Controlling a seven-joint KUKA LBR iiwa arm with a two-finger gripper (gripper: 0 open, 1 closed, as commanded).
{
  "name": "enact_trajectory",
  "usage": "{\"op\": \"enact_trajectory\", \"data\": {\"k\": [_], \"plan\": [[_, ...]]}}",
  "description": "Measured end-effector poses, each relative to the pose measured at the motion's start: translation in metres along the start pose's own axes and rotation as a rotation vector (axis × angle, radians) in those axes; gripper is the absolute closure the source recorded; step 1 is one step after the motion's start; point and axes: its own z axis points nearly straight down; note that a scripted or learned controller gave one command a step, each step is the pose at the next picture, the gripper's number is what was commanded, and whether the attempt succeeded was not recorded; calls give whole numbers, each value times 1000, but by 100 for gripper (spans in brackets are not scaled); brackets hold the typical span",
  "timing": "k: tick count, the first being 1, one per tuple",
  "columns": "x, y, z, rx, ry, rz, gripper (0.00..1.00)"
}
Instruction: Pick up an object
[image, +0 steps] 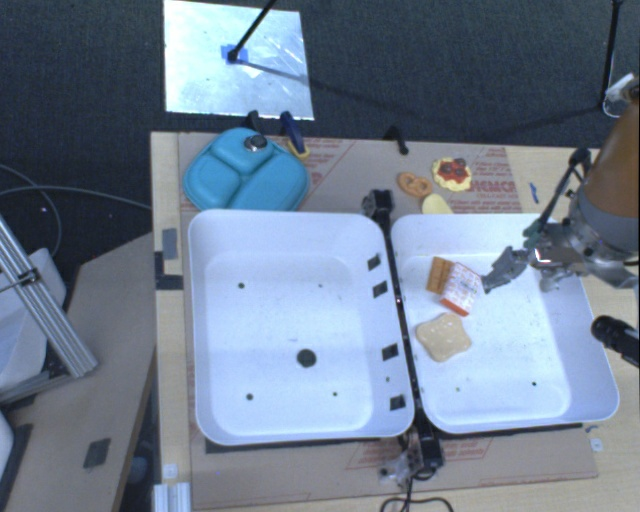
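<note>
Nearest me, the left shallow white plastic bin (215, 250) holds a small dark round disc (306, 358) low on its floor, just left of centre. The right shallow white plastic bin (580, 400) sits right beside it, rims touching along the middle. In the right bin I see 2 items: a pale tan, flat bread-slice-shaped piece (443, 337) nearer me, and just behind it a small orange and white packet w/ red print (453, 282), lying flat. The two are close but apart.

The grey two-finger gripper (505, 268) comes in from the right, tip over the right bin, just right of the packet and not touching it. I can't tell how the tool is set, too blurry.

Further back on the brown cardboard: a pale yellow rounded piece (436, 204), a tan pretzel-shaped toy (413, 184), a round red and yellow pizza-like toy (452, 173). Far left, a blue moulded plastic divided tray (247, 173).
</note>
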Motion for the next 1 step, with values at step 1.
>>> {"op": "enact_trajectory", "data": {"k": [1], "plan": [[-34, 4, 177, 7, 0, 4, 0]]}}
